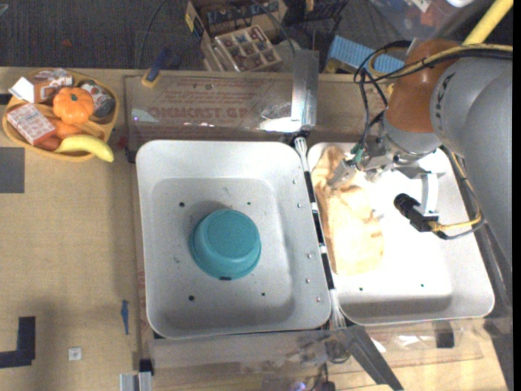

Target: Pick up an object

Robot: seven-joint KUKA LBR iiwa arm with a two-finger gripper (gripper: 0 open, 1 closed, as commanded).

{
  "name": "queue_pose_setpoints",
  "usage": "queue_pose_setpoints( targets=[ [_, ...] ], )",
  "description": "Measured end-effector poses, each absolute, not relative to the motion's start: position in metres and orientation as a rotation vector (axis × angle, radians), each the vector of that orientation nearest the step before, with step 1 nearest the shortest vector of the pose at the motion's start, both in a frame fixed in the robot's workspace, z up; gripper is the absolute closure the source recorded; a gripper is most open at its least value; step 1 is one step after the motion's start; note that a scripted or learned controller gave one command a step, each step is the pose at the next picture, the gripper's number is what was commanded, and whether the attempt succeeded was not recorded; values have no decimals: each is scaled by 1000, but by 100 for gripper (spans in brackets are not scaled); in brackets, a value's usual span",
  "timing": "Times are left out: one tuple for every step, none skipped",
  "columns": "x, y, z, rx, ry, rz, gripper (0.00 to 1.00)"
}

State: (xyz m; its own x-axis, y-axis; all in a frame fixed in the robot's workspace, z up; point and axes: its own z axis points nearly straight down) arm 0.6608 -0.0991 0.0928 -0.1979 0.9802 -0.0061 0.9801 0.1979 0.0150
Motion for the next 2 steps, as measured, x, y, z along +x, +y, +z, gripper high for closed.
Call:
queue_pose_setpoints(
  targets=[
    [531, -111, 92, 1815, 2550, 12, 0],
    [518, -99, 129, 2089, 2343, 1, 0]
  ],
)
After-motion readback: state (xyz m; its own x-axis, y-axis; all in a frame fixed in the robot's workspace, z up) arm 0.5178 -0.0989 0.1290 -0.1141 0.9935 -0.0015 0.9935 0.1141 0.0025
